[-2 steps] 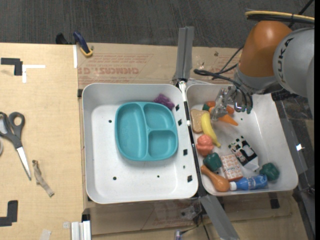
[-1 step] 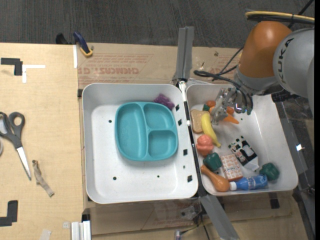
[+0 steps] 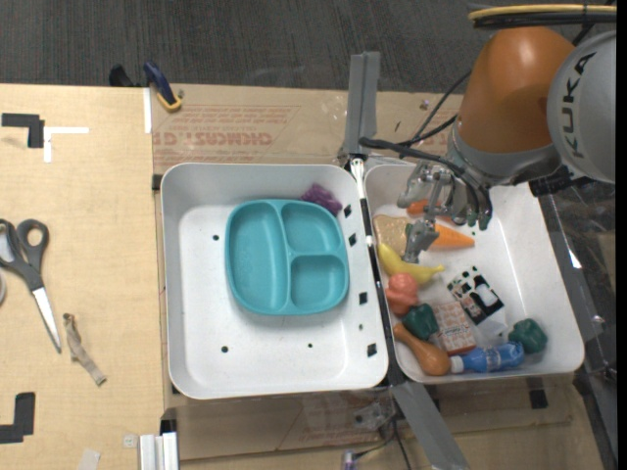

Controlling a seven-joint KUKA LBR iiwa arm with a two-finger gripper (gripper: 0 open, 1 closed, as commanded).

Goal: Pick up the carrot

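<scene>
Steel scissors (image 3: pixel 29 272) lie near the bench's left edge, on the tan bench top (image 3: pixel 88 262). Next, the left bin (image 3: pixel 186 360) carries a teal divided tray (image 3: pixel 289 258) at its middle, with a small purple piece (image 3: pixel 321 197) against its back wall. In the right bin (image 3: pixel 549 262), a banana (image 3: pixel 407 265) lies near the left wall, a pink toy (image 3: pixel 401 289) just in front of it, and a blue bottle (image 3: pixel 490 358) along the front edge. The carrot (image 3: pixel 453 235) lies toward the bin's back, its orange body just beside the gripper (image 3: pixel 421 243). I cannot tell whether the gripper has released or clenched. The grey and orange arm (image 3: pixel 519 86) reaches in from the right.
</scene>
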